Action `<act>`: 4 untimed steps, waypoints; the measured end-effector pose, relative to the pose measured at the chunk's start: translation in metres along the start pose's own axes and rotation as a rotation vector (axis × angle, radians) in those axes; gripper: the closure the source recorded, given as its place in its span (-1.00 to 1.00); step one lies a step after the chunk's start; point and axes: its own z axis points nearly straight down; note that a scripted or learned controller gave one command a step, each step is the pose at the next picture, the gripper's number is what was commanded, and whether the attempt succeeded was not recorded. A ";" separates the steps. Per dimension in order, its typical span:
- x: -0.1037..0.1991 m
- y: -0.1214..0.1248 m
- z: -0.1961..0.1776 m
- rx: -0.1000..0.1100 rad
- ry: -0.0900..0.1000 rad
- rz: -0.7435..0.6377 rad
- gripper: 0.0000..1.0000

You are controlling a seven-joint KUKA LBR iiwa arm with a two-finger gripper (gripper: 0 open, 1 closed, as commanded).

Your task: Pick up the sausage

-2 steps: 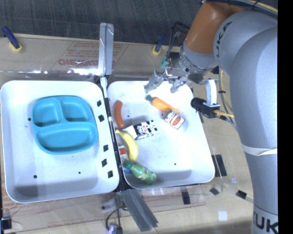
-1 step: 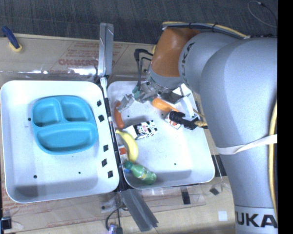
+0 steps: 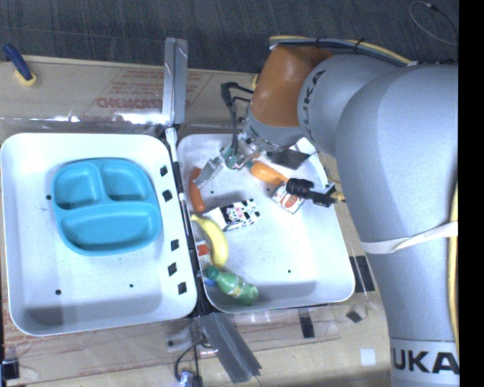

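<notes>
The gripper (image 3: 226, 158) hangs low at the far end of the right bin (image 3: 331, 272); I cannot tell how it is set, and nothing shows held in it. The sausage (image 3: 196, 187) lies just to its near left, along the bin's left wall, with a banana (image 3: 213, 238) just nearer. A good pick probably means centring over the sausage's middle, crossways to its length, clear of wall and banana.

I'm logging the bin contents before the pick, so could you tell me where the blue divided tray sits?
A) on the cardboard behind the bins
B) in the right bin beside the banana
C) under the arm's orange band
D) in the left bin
D: the blue divided tray lies flat in the left bin, while the banana lies in the right bin.
</notes>
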 end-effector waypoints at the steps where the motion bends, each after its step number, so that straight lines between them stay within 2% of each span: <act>1: 0.000 -0.004 0.006 0.010 0.005 -0.034 -1.00; 2: 0.000 -0.003 -0.005 0.009 0.004 -0.038 1.00; 3: 0.000 -0.003 -0.005 0.009 0.004 -0.038 -1.00; 4: -0.001 -0.006 0.007 0.011 0.005 0.126 -1.00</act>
